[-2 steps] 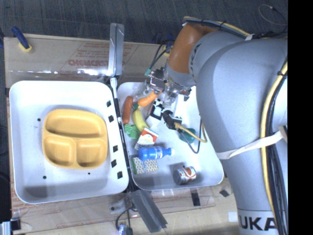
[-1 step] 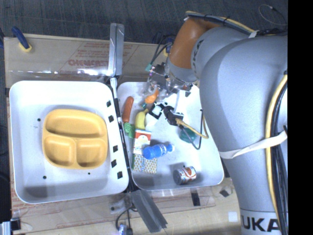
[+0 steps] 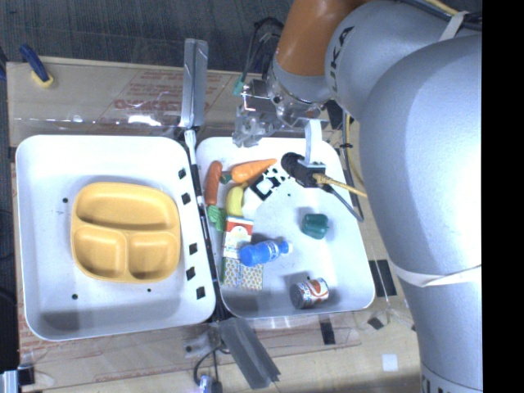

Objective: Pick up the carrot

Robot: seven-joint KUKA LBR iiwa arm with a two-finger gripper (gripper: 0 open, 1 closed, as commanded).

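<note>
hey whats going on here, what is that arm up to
A grey KUKA arm reaches in from the right, its gripper poised over the far edge of the right bin. The carrot it is meant to pick up lies just below the gripper among other clutter, beside a red sausage-like item, and is not yet lifted. The left bin holds a yellow divided tray.
</note>
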